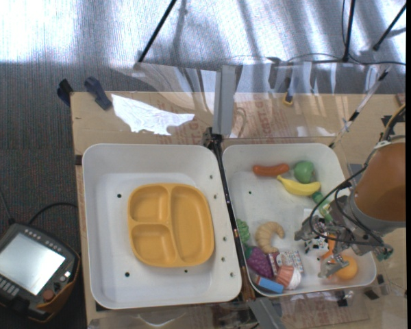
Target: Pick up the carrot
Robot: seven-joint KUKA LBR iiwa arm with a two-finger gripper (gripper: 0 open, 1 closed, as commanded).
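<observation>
My gripper (320,249) is low in the front right of the right bin (243,157). The arm comes in from the right and covers that corner. An orange sliver (331,238) shows right at the gripper, and a green tuft (318,197) lies just behind it. Together they look like the carrot, mostly hidden under the gripper and its cables. I cannot tell whether the carrot is touched or gripped.
The right bin also holds an orange-red sausage-shaped toy (270,170), a green ball (303,171), a banana (298,186), a croissant (269,235), an orange fruit (346,269) and several small toys at the front. A yellow divided plate (170,225) lies in the left bin (96,184).
</observation>
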